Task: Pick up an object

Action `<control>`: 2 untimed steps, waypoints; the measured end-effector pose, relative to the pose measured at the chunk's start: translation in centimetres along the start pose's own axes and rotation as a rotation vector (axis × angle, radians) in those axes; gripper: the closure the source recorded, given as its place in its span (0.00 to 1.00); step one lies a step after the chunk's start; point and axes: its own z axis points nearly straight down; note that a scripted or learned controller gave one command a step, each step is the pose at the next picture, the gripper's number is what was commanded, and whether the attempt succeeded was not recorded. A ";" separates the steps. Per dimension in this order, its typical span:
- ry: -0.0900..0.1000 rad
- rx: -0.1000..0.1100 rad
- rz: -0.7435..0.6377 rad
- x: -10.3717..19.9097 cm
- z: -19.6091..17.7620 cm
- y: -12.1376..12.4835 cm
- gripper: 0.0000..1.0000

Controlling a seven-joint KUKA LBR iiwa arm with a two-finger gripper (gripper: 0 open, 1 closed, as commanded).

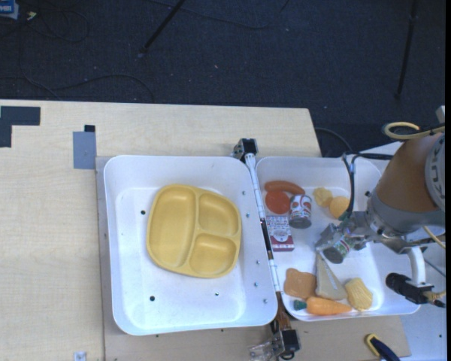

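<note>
Approach is the step you are in, as far as you can judge: the gripper [335,247] hangs low over the right bin [376,173], near the middle of the toy food scattered there, and nothing can be seen between its tips. Whether the tool is spread or pressed together you cannot tell from this slant, so do not assume a hold. Candidate objects lie all round it: a small can [301,210] and a red-and-white carton [280,232] to its left, a red-orange piece [279,195] above those, a pale yellow piece [332,200] just beyond the wrist, a pale wedge [328,280] directly below the tool, and along the near wall a slice of toast [299,283], a carrot [327,305] and a corn cob [358,293]. The wedge looks the nearest target, though you cannot tell which one the program means. Your next move calls for a straight descent onto one item with room either side of it; the crowding near the toast and carrot could make a clean pinch hard. The left bin [128,292] holds a yellow divided plate [194,230], well apart from the arm. Both bins sit side by side on a pale wooden bench [37,224] marked with dark patches, and beyond it the floor [210,43] is dark, crossed by thin cables and stand legs.
</note>
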 end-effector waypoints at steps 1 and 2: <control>-0.001 -0.002 0.003 -0.1 -1.1 0.1 1.00; 0.000 0.000 -0.001 6.8 -6.7 6.7 1.00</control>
